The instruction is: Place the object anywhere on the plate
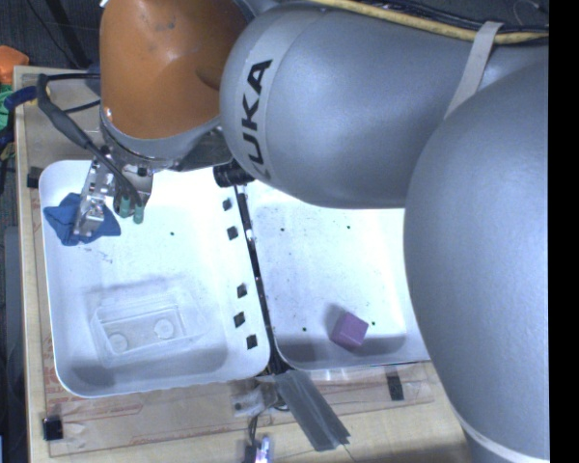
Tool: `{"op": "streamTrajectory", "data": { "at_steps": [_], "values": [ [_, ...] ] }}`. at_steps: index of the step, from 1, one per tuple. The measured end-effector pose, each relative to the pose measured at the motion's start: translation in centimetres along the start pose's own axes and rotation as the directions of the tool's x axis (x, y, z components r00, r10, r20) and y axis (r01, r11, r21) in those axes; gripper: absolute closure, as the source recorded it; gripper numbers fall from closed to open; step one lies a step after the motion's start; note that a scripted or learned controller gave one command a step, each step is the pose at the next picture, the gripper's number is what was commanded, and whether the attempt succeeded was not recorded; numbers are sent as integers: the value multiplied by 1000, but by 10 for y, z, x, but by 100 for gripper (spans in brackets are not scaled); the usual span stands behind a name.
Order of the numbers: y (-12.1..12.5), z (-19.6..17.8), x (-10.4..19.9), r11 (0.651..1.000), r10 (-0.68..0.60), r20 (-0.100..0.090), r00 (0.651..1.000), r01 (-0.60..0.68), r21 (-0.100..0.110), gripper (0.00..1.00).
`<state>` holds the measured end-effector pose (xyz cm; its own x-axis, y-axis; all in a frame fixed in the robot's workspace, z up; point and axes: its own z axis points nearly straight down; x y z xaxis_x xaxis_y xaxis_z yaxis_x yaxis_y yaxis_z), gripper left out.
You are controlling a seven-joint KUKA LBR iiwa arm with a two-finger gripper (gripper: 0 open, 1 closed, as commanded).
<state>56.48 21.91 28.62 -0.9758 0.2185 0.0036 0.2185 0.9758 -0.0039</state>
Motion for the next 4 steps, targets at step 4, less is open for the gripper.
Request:
{"op": "streamTrajectory", "data": {
  "at_steps": [4],
  "values": [
    [-12,-86,46,953,-304,2,953,304,0,100]
  ]
}}
